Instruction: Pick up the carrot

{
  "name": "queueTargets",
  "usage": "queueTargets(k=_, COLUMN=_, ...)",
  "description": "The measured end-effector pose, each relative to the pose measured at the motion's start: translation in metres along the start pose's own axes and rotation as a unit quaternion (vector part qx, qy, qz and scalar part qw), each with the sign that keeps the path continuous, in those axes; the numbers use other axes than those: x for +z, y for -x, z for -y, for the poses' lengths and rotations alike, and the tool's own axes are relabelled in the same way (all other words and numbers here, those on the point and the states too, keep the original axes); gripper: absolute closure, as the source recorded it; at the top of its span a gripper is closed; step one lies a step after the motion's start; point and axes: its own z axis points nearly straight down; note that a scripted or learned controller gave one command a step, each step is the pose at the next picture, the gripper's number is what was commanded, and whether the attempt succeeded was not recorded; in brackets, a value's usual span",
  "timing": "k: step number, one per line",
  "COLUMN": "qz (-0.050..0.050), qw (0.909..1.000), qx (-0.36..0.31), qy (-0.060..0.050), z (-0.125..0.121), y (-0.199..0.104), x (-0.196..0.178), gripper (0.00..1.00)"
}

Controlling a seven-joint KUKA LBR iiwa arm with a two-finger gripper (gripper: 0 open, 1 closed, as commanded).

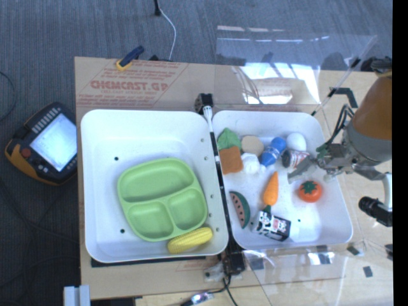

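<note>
The orange carrot (271, 189) with its green tip lies near the middle of the right bin (331, 229), pointing up and down the view. My gripper (313, 171) hangs to the carrot's right, just above a red tomato (310, 192), at the end of the arm with the orange band (377, 110). Its fingers are open with nothing between them. A small gap separates the carrot from the nearest finger (297, 171).
Around the carrot lie a watermelon slice (240, 208), a black-and-white box (274, 225), an orange block (231, 160), a blue piece (274, 150) and a white egg (295, 140). The left bin (102, 132) holds a green divided plate (164, 198) and a corn cob (189, 239).
</note>
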Motion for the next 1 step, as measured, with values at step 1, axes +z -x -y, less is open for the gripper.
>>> queueTargets(k=1, qz=0.002, qw=0.9998, qx=0.021, qy=0.008, z=-0.0094, y=-0.0339, x=0.1086, gripper=0.00)
